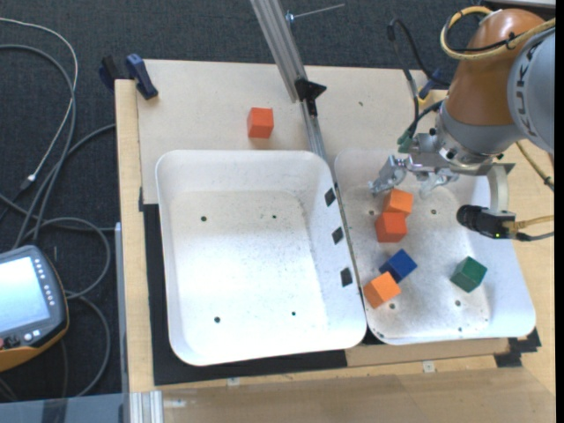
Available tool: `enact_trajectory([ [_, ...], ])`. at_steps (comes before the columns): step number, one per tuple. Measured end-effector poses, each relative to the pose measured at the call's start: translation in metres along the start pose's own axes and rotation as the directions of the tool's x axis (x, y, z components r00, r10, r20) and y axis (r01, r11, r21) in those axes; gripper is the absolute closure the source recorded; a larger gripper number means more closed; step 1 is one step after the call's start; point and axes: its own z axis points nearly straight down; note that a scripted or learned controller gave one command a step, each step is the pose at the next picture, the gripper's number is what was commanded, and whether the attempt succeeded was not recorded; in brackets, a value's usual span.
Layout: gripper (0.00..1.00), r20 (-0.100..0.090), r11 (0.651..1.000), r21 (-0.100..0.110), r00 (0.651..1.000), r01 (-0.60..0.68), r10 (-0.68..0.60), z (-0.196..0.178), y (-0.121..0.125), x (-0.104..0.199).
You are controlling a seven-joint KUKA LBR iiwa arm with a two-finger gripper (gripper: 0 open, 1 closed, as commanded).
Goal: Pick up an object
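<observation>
1. Near edge: bench front lip, with the left bin and right bin side by side on it. The left bin's near rim overlaps a dark mat under it.
2. Near part of right bin: orange cube near the left wall, blue cube touching or just beside it on its far-right side, green cube well apart to the right.
3. Middle of right bin: red-orange cube, with a second orange cube just beyond it. They look touching; can't tell if one leans on the other.
4. Gripper hangs over the far part of the right bin, just beyond that orange cube, tips pointing down and left. Metal fingers look spread, nothing between them. No cube gripped.
5. Arm comes in from the far right. The orange band sits above the grey wrist, and the upper links are cut off by the frame edge. Cables loop around the wrist. A black cylinder with a small green light sticks out on the right.
6. Arm body hides the far-right corner of the right bin.
7. Far bench, beyond left bin: lone orange-red cube on the board, outside both bins. Blue clamp at far-left corner.
8. Slanted metal rail runs from the top edge down to the gap between the bins.
9. Left, off the bench: pendant, partly cut off, cables on the floor.
</observation>
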Motion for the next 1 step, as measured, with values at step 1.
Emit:
enact_trajectory([
  [1,1.00,-0.003,1.000,-0.005,1.000,0.005,-0.005,-0.0115,0.0022,0.0044],
])
